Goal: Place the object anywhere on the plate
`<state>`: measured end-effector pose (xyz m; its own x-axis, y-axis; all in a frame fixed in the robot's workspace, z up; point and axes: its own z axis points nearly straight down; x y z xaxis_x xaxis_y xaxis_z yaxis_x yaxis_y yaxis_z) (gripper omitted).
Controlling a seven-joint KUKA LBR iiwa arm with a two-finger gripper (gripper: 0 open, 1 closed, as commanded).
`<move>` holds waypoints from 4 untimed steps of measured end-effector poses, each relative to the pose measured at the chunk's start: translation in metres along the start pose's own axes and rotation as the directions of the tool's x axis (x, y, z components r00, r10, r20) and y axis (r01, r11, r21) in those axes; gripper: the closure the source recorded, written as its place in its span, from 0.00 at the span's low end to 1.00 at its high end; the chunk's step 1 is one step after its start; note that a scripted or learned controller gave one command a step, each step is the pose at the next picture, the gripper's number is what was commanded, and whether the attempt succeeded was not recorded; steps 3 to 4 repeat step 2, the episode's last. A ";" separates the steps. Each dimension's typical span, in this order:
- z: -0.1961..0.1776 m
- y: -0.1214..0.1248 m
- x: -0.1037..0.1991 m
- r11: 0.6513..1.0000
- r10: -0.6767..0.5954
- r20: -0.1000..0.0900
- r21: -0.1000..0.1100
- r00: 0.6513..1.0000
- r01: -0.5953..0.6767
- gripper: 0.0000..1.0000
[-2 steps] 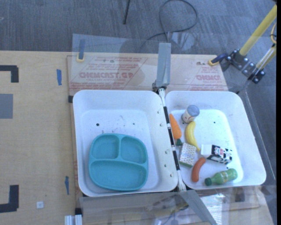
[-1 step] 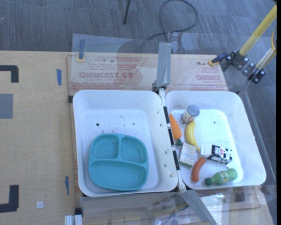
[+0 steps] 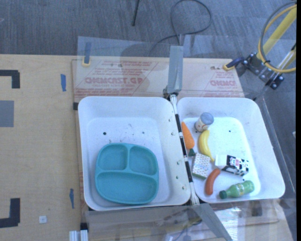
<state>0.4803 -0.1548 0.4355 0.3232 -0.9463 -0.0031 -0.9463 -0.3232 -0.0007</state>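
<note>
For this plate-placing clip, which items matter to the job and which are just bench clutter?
Job:
teal divided plate
carrot
banana
sausage
green bottle
small can
cracker box
cow-print carton

Clutter:
blue tape
yellow hose

wooden bench (image 3: pixel 37 155) | blue tape strips (image 3: pixel 63 82) | yellow hose (image 3: pixel 277 33) top right | black cable (image 3: pixel 190 14) on floor

likely a robotics lab: a wooden bench (image 3: pixel 37 155) with tape marks, two white bins (image 3: pixel 89 117), loose cables (image 3: pixel 188 14).
</note>
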 end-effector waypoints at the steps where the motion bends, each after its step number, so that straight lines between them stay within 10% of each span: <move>1: 0.000 -0.039 -0.016 1.000 0.004 -0.002 0.005 1.000 -0.004 1.00; 2: 0.000 0.000 0.000 0.915 -0.404 0.001 -0.001 0.915 0.404 1.00; 4: 0.000 0.000 0.000 0.915 -0.404 0.001 -0.001 0.915 0.404 1.00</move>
